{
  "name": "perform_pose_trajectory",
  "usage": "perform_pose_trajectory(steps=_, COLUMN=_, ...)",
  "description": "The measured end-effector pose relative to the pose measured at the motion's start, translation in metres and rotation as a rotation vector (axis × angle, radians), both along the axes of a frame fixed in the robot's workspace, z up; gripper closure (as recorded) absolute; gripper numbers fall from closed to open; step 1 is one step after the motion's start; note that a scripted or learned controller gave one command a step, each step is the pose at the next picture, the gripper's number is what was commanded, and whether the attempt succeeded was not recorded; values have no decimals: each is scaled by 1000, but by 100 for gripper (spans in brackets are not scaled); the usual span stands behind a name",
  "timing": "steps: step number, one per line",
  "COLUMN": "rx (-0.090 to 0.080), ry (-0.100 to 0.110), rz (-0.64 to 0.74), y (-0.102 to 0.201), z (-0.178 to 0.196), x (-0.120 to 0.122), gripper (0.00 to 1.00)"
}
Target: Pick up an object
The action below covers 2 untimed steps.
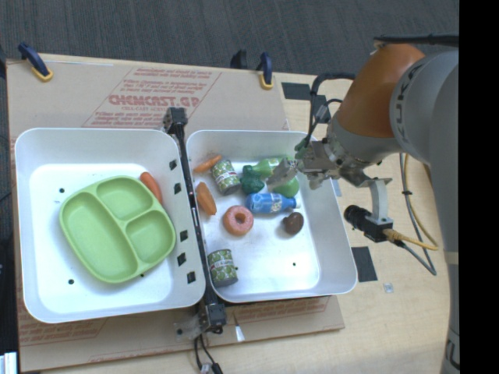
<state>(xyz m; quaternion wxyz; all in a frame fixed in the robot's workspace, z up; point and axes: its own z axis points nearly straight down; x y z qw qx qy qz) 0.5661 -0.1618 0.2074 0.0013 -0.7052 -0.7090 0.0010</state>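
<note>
Far left: blue clamp on cardboard sheet printed in red, "CHEMCAST GP" legible, finer lines too small to read. Left bin: green divided plate, carrot touching its upper right rim. Right bin: two more carrots by the left wall, patterned can, second can near the front, pink donut, dark green toy, blue bottle with unreadable label, brown ball, pale green object. Gripper low over the green items; cannot tell whether shut or gripping anything.
</note>
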Motion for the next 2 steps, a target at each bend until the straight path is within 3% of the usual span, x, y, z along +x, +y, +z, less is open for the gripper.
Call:
perform_pose_trajectory(steps=1, rx=1, ry=1, rz=2, y=28, z=-116, x=-75, gripper=0)
perform_pose_trajectory(steps=2, rx=-1, ry=0, rz=8, y=28, z=-106, x=-74, gripper=100)
